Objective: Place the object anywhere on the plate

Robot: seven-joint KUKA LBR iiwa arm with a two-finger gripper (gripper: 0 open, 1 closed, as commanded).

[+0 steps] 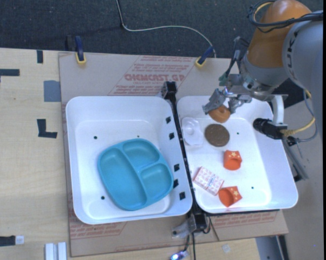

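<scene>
A blue three-compartment plate (135, 173) lies in the left white bin (82, 118) with nothing on it. My gripper (222, 107) hangs over the far part of the right bin (271, 188), shut on a small orange-brown round object (221, 114) between its fingers. Just below it, a brown disc (217, 135) lies on the right bin's floor.
The right bin also holds a clear plastic cup (191, 130), two orange-red pieces (232, 160) (229, 195) and a pink-and-white patterned packet (208, 180). A black divider (176, 140) runs between the bins. A cable (163, 28) lies across the far bench.
</scene>
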